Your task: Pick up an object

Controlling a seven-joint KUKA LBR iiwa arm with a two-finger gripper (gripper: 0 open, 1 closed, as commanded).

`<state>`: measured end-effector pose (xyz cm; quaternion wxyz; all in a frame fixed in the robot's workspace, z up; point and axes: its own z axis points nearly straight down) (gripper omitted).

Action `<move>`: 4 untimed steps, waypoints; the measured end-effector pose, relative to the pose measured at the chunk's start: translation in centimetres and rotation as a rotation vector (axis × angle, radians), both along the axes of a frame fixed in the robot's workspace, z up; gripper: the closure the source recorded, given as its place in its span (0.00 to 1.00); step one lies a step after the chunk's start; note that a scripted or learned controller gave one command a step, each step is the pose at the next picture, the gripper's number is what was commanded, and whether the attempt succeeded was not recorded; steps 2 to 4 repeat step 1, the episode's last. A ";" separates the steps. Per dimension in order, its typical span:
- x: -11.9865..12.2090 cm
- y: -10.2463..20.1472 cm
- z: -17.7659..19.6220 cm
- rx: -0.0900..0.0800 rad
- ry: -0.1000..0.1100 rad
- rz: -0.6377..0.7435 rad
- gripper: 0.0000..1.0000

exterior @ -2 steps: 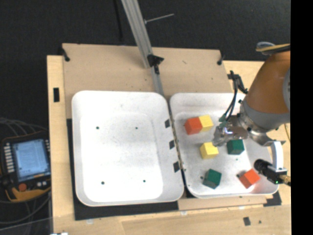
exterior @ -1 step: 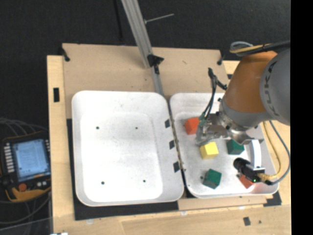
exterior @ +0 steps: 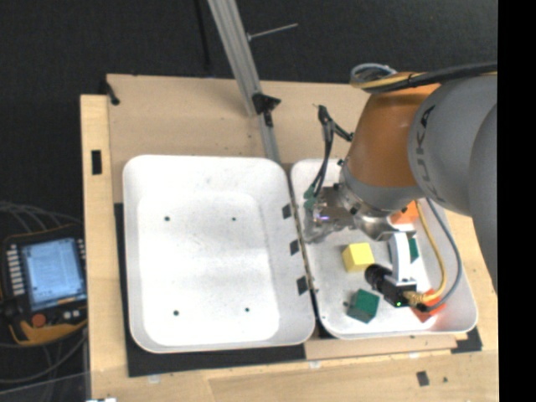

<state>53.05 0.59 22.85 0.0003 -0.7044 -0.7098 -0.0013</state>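
The grey and orange arm reaches in from the right and hangs over the right bin point(exterior: 459, 315). Its gripper point(exterior: 319, 217) is low at that bin's left wall, near the divide between the two bins. A yellow cube point(exterior: 358, 256) lies in the middle of the right bin, a short way right of and below the gripper. A dark green block point(exterior: 363, 306) rests near the bin's front edge. An orange thing point(exterior: 407, 214) peeks out from under the wrist, mostly hidden. Nothing shows between the fingers.
The left bin point(exterior: 134, 224) lies beside the right one, their rims touching at the middle. A grey metal post point(exterior: 239, 48) slants up from behind the bins. A teach pendant point(exterior: 46, 275) sits off the bench at the far left.
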 end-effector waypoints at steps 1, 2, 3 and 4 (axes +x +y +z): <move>1.8 4.7 0.0 0.000 0.000 0.000 1.00; 1.8 4.7 0.0 0.000 0.000 0.000 1.00; 1.8 4.7 0.0 0.000 0.000 0.000 1.00; 1.8 4.7 0.0 0.000 0.000 0.000 1.00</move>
